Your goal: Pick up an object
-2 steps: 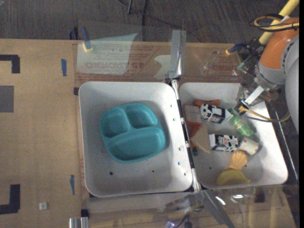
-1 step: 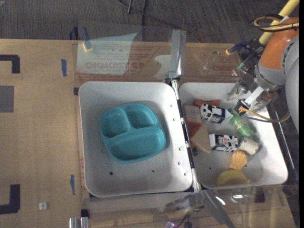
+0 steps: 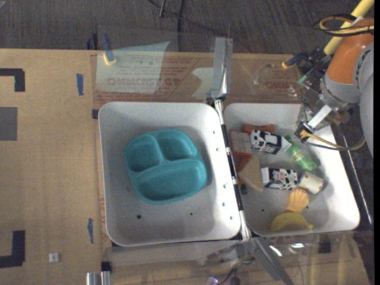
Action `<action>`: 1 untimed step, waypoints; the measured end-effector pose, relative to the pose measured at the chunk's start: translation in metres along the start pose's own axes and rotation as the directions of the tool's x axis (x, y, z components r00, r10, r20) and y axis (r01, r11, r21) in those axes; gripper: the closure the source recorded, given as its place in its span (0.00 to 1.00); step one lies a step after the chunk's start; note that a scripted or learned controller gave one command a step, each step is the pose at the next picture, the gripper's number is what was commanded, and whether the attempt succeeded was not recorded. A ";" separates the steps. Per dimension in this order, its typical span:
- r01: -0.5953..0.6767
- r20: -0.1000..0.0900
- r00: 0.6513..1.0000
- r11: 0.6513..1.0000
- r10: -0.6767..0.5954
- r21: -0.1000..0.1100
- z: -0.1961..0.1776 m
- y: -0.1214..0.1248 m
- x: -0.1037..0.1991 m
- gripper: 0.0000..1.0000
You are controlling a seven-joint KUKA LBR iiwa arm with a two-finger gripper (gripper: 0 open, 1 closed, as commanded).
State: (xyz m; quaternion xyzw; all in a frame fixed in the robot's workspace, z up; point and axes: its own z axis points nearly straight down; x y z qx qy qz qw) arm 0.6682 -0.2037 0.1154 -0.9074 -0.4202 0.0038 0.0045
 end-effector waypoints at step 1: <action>0.001 0.000 1.000 1.000 -0.001 0.001 0.000 0.000 0.001 0.00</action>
